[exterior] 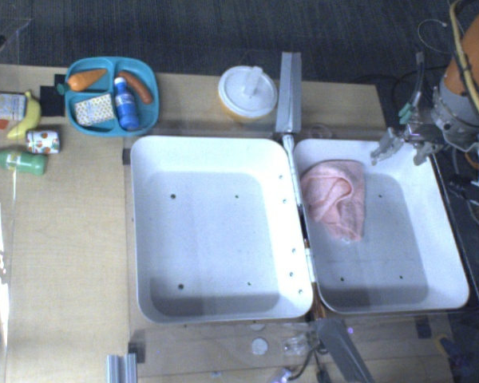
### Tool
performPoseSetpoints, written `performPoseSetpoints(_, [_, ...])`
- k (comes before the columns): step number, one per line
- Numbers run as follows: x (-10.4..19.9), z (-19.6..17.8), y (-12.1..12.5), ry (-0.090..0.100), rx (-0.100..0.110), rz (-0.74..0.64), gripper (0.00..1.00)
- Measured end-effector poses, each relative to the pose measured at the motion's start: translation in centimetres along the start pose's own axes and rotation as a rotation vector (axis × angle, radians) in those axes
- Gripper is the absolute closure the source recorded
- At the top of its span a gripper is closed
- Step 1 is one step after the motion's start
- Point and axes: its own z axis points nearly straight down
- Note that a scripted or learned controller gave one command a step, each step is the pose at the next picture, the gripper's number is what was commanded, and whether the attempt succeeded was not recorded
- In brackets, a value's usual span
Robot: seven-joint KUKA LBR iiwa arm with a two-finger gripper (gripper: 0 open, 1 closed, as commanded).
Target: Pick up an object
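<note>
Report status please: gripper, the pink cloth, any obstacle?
Gripper open, over right bin's far rim, holding nothing. Pink cloth crumpled in that bin, untouched. Nothing in the way.

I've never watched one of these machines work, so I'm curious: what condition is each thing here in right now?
Pink cloth: crumpled in a heap, lying in the right bin near its left wall.
Left bin: sitting flat on the bench.
Gripper: above the right bin's top right corner, apart from the cloth, holding nothing.
Cup: upright, white lid on.
Blue tray: holding toy food.
</note>
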Motion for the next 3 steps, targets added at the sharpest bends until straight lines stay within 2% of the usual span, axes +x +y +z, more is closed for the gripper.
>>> performPoseSetpoints(1, [0.2, 13.2, 2.3, -0.002, -0.006, -0.174, 0.0])
performPoseSetpoints(2, [5.7, 13.7, 1.4, -0.006, -0.015, -0.276, 0.0])
performPoseSetpoints(3, [5.0, 13.7, 3.7, 0.001, 0.014, -0.54, 0.0])
